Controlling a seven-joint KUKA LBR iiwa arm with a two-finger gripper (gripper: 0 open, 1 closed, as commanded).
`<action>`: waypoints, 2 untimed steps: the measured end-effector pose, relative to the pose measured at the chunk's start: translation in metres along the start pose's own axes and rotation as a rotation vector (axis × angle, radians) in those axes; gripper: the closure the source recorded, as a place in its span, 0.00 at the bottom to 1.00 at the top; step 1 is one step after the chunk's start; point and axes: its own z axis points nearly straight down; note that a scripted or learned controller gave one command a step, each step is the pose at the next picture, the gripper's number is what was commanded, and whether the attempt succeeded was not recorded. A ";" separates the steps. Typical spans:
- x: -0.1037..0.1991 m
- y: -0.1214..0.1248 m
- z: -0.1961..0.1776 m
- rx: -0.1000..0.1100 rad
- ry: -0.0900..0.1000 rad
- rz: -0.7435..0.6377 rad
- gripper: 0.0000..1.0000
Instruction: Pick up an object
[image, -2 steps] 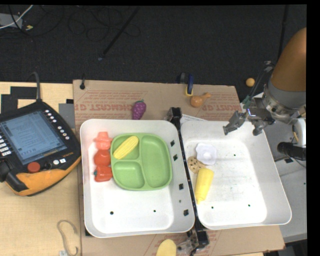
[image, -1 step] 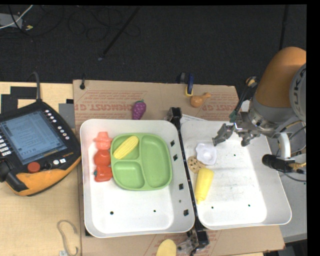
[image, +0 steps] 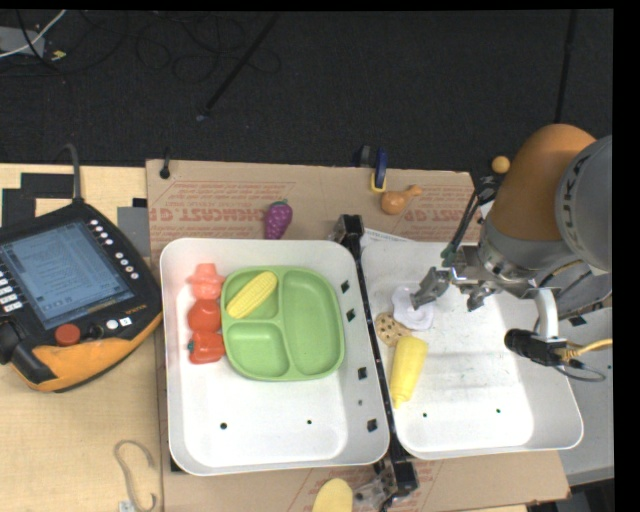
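Observation:
My gripper (image: 455, 291) hangs low over the back of the right bin (image: 520, 425), with its fingers spread open and nothing between them. Just left of its left fingertip lies a small white object (image: 412, 309). A round tan waffle-like piece (image: 385, 326) sits beside that, against the bin's left wall. In front of them lies a yellow block-shaped toy (image: 405, 368). The left bin (image: 270, 430) holds a green divided plate (image: 300, 345) with a yellow corn cob (image: 250, 293) on it. A red toy figure (image: 204, 315) lies left of the plate.
On the cardboard behind the bins lie a purple grape bunch (image: 278, 218) and an orange gourd (image: 398, 199). A yellow object (image: 333, 495) sits in front of the bins. A teach pendant (image: 65, 290) rests on the bench at left. A black divider (image: 365, 340) separates the bins.

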 end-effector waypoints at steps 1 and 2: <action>0.002 -0.001 0.043 -0.001 0.000 0.002 0.00; 0.004 0.002 0.066 -0.009 -0.001 0.004 0.00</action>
